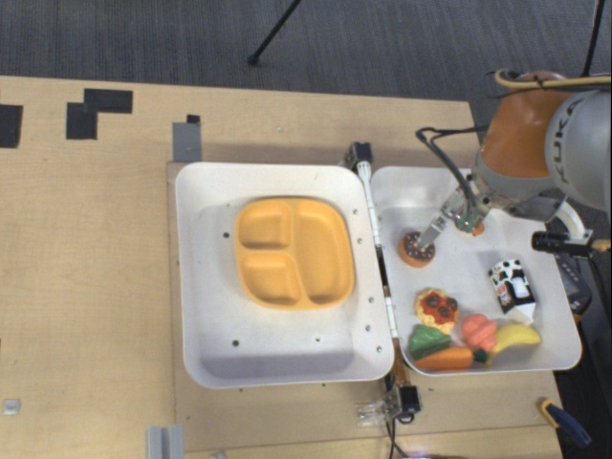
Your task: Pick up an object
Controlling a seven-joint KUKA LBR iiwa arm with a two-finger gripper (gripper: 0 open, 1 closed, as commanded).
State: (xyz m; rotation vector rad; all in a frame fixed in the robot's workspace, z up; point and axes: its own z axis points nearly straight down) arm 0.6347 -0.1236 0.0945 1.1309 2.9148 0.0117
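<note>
- End effector [432,234] reaches down into the right bin [564,347], right at the small brown round toy [417,248]; whether it's gripping, can't tell.
- Reads as the grasp step.
- Next call: secure that toy, then lift straight up, clear of the pizza toy [437,307].

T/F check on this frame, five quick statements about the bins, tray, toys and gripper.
1. The yellow tray lies in the left bin. True.
2. The toys sit in the left bin. False: they are in the right bin.
3. The gripper is over the donut. True.
4. The banana lies on the tray. False: it is in the right bin, by the carrot.
5. The tray has one compartment. False: three.
</note>
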